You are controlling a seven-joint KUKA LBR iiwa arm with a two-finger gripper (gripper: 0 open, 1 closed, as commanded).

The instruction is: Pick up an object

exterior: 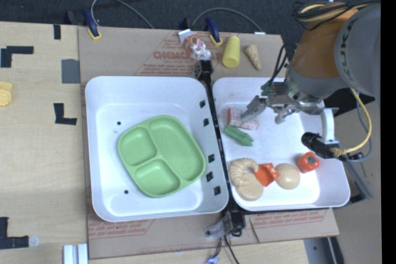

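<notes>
— Bins first: where do they sit?

— Two shallow white bins lie side by side on the counter. The left bin holds a green divided plate, lying a little askew. The right bin holds the small things.

— Which small things?

— A green pod-shaped piece lies near the bin's left wall, just beside a flat red and white packet. Along the front edge sit a pale croissant, an orange wedge touching it, a tan bun and, a little apart to the right, a red tomato.

— And the arm?

— It reaches in from the right, its orange band above the wrist. The pincer hangs over the upper middle of the right bin, its two fingers spread apart with nothing between them. One fingertip is just above the packet's right edge.

— Anything outside the bins?

— Behind them on the counter stand a yellow bottle, a tan cone beside it, and a small red and white carton. A yellow item lies at the far left edge.
</notes>
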